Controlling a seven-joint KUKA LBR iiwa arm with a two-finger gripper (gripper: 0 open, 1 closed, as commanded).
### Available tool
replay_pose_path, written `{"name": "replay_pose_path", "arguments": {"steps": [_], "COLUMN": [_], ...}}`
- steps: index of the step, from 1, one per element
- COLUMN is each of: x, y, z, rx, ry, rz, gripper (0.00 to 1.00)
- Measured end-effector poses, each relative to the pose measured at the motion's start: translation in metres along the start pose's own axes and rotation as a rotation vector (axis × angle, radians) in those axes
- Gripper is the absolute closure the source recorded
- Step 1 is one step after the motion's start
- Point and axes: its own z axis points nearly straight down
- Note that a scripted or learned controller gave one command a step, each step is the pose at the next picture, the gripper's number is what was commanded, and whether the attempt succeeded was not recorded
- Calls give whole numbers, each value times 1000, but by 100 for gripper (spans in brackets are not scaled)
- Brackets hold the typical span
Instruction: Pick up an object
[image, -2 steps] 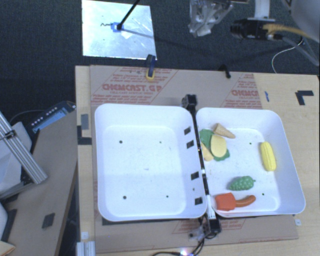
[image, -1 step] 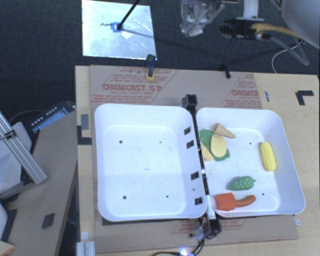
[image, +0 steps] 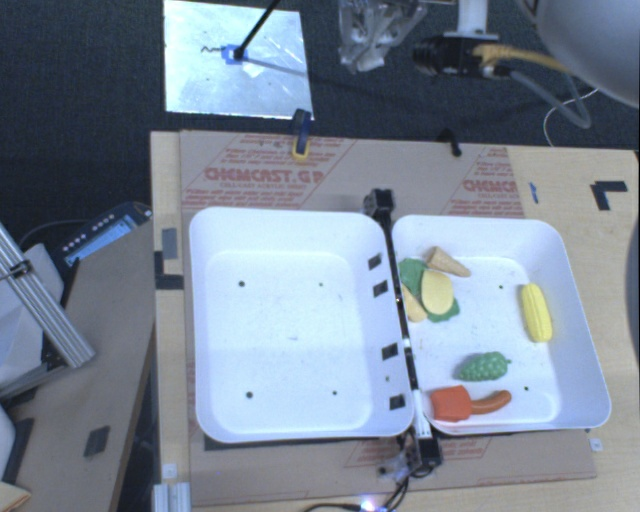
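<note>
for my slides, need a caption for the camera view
Toy foods, including corn, grapes and a carrot, lie in the right bin.

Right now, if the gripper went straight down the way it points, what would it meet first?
Probably the dark floor beyond the bench; the gripper hangs blurred there, and depth is unclear.

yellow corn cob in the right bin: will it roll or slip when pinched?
The corn cob looks like a rounded, elongated toy, so it may roll sideways if nudged off-centre. Its surface seems smooth plastic, probably light and stiff, so it could squirt out of a pinch. It lies alone near the right bin's wall, which leaves little finger room there.
</note>
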Motion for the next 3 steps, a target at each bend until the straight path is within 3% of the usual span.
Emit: {"name": "replay_pose_path", "arguments": {"steps": [2, 3], "x": [55, -8], "y": [0, 0], "z": [0, 0], "rx": [0, 1], "ry": [0, -2], "rz": [0, 9], "gripper": [100, 100]}}
